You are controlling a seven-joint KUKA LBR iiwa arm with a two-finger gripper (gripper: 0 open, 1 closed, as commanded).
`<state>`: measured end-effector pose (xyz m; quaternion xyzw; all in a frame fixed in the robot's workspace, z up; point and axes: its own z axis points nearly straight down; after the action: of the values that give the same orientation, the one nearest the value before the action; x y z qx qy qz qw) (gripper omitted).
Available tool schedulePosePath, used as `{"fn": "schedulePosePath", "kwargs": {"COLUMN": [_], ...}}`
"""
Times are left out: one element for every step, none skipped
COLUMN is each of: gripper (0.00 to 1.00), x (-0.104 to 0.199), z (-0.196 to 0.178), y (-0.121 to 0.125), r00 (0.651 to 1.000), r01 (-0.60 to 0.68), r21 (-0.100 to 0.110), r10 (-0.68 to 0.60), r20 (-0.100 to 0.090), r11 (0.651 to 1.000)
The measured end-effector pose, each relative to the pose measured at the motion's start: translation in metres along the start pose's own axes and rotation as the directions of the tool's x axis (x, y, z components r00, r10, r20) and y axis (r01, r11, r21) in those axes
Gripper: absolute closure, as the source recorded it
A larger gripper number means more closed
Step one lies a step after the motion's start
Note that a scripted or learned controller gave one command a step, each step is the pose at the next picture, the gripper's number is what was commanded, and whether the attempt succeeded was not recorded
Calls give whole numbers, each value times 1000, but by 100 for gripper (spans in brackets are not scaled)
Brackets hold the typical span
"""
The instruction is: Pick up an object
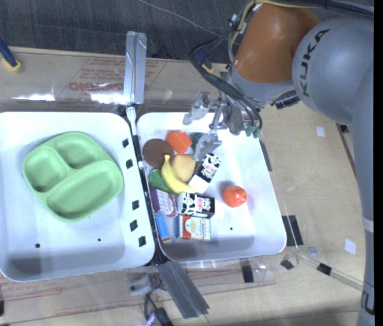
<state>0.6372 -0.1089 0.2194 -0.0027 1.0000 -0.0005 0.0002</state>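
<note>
Brown cardboard covers the bench (314, 182), and two shallow white bins stand on it side by side, touching along a grey divider.

The left bin (15, 243) holds one green plastic plate (73, 175) with three compartments. It is smooth and rounded and lies near the bin's middle, a little toward the far edge.

The right bin (256, 216) holds a crowd of small toy foods, mostly along its left edge. A dark brown round piece (155, 152) lies near the far left corner, and an orange piece (178, 141) is just beside it. A yellow banana (172, 177), curved and glossy, rests against a pale yellow rounded fruit (185, 166), with something green (157, 180) under them. A small carton with black and white cow spots (209, 168) stands tilted beside the fruit, and a second spotted carton (197, 204) lies nearer the front. More flat printed packets (185, 228) lie at the front left corner. A red-orange tomato (234, 195) sits apart, toward the bin's middle right.

The gripper (208, 140) hangs low over the far part of the right bin, above the orange piece and the tilted carton. Whether its claw is apart or together I cannot tell, and nothing shows clearly between it.
</note>
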Motion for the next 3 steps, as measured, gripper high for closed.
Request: {"fn": "schedulePosePath", "kwargs": {"gripper": [0, 100, 100], "x": [58, 57, 50], "z": [127, 116, 66], "y": [7, 8, -103], "r00": [995, 996, 978], "r01": [-97, -91, 208], "r21": [-1, 1, 2], "r10": [97, 91, -208], "r20": [1, 4, 3], "r11": [995, 996, 978]}}
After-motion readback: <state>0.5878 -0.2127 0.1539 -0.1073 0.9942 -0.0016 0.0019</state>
